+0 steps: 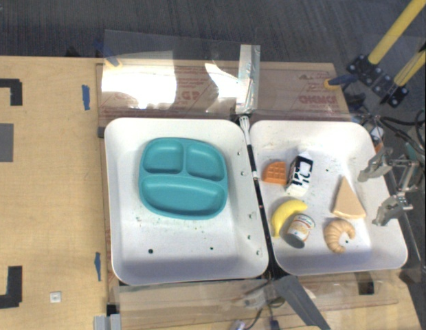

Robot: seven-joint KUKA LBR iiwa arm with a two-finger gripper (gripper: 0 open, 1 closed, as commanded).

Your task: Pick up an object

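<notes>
**Desk:** While the arm sat at the right edge of the bench, what lay in the two bins?

**Photographer:** The left bin (124, 253) held a teal divided plate (183, 178), set flat with its two small compartments on the far side. The right bin (388, 253) held six small items. A waffle-patterned orange piece (274, 172) lay near the divider, just left of a black-and-white carton (300, 176) that was tilted on its side. Nearer the camera, a yellow banana (287, 213) touched a small round can (299, 229) lying on its side. Right of the can sat a toy croissant (338, 234), and just beyond it a tan cheese wedge (348, 199) pointed toward the far wall.

**Desk:** And the gripper?

**Photographer:** The gripper (387, 188) hung over the right rim of the right bin, its metal fingers (375, 165) spread wide apart with nothing between them. It stood just right of the cheese wedge, not touching it.

**Desk:** Anything beyond the bins?

**Photographer:** A clear plastic sheet (172, 81) stood behind the left bin, catching glare, and yellow bars (402, 20) crossed the far right corner.
</notes>
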